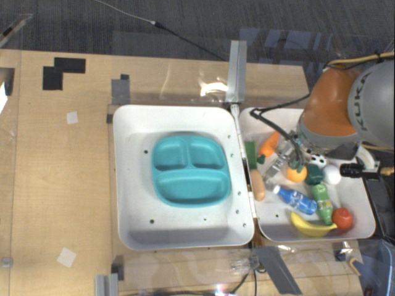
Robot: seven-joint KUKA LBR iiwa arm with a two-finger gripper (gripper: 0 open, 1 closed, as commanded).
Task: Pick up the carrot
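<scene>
Tray (188,177) in left bin (129,184)

Teal tray (188,176) in L bin (129,165), banana (311,227), tomato (342,217), blue bottle (298,200)

Light wooden bench (55,184), black markers (62,71) top-left; dark grey carpet floor (185,8) beyond.

Two white bins sit on the desk (55,190): the left bin (133,221) and the right bin (361,217). The left bin holds one teal divided tray (188,168). In the right bin lie one carrot (269,144), one banana (311,227), one tomato (342,216), one blue bottle (297,200), and one sausage (258,185).
</scene>
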